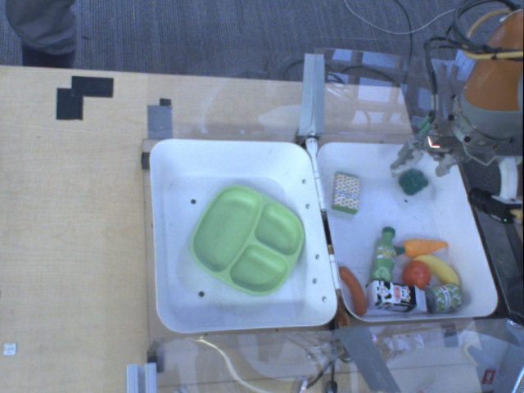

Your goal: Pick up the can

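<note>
Pale wood table (74, 219) fills my view, carrying two shallow white bins side by side: the left bin (176, 301) holds a green divided plate (248, 239), and the right bin (475, 244) holds the clutter. My arm (491, 80) comes in at the upper right corner, orange band above the grey wrist, angled down over the far end of the right bin. Its claw (423, 155) hangs with both fingers splayed apart, nothing between them, just above a dark green object (414, 182) on the bin floor. I see the can (444, 298) at the opposite, near end of that bin, in the lower right corner, lying on its side and well apart from the claw. It sits tight in a cluster: a black-and-white carton (395, 296) touches it on the left, a red tomato (417, 273) and a yellow banana (442, 268) lie just behind it, with a carrot (426, 246) beyond and a green bottle (382, 256) beside those. A patterned box (346, 192) rests near the divider, and a sausage (354, 291) lies at the bin's near left corner
</note>
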You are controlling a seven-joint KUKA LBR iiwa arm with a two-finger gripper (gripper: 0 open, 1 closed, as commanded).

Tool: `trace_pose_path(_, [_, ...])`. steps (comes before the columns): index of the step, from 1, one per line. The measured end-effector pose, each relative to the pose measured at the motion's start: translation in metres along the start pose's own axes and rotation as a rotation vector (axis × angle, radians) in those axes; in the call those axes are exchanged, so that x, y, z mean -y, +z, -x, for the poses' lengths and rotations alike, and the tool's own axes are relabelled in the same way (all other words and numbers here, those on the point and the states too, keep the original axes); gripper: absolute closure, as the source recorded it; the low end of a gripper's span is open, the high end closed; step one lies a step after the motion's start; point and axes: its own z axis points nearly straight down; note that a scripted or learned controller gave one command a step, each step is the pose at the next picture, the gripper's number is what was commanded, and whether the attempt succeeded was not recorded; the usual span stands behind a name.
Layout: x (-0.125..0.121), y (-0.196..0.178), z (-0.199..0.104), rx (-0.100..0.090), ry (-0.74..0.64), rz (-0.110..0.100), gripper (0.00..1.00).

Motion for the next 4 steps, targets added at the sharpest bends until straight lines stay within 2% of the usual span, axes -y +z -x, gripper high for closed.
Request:
trace_pose_path(1, [0.060,0.120,-0.004,0.000,-0.052,-0.001,0.00])
trace_pose_path(2, [0.093,0.129,-0.014,0.003,-0.071,0.013,0.00])
trace_pose_path(3, [0.091,0.117,-0.016,0.001,-0.074,0.018,1.00])
trace_pose_path(4, [0.109,0.130,-0.057,0.002,0.109,0.011,1.00])
